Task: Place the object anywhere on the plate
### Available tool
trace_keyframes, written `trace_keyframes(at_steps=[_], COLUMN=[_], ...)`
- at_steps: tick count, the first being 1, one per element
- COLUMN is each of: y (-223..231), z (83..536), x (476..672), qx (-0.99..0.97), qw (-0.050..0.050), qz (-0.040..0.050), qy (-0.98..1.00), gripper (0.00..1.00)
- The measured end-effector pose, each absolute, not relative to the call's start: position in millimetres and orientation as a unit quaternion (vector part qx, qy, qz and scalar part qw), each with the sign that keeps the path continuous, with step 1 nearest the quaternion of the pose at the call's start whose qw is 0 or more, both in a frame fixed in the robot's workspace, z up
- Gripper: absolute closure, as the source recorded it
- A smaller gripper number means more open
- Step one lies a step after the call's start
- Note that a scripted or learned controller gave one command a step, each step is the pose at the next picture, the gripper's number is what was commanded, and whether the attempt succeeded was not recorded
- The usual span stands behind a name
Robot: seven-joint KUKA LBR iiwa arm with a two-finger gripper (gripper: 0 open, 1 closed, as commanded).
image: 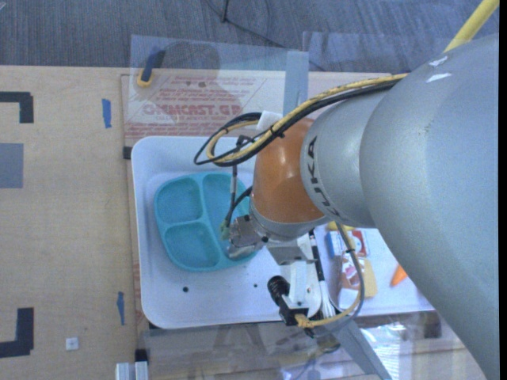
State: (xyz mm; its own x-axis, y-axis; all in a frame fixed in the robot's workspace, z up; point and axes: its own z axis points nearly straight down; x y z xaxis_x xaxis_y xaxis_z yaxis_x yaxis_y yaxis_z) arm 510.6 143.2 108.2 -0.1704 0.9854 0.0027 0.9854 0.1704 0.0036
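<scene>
Right now, from the overhead camera, I see the teal plate [190, 220], split into compartments, lying in the left white bin [158, 291] at centre-left of the frame. My arm [380, 165] hangs over the plate's right edge, hiding the end effector [238, 244]. I cannot pick out the task object.

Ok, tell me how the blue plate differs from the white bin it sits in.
The plate is turquoise blue, while the bin is white. The plate is split into compartments by ridges; the bin has one flat floor. The plate is the smaller, lying inside the bin, with the bin's floor showing to its left and below. Both are shallow, with rounded corners, and both are partly hidden by the arm.
</scene>
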Motion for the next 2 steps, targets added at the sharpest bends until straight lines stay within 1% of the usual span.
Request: trace_keyframes(at_steps=[1,2], y=[195,85], z=[96,182], x=[490.5,479.0], qx=[0.677,0.649], qw=[0.011,-0.002], qz=[0.0087,-0.0022], qy=[0.736,0.761], gripper=[1.00,1.00])
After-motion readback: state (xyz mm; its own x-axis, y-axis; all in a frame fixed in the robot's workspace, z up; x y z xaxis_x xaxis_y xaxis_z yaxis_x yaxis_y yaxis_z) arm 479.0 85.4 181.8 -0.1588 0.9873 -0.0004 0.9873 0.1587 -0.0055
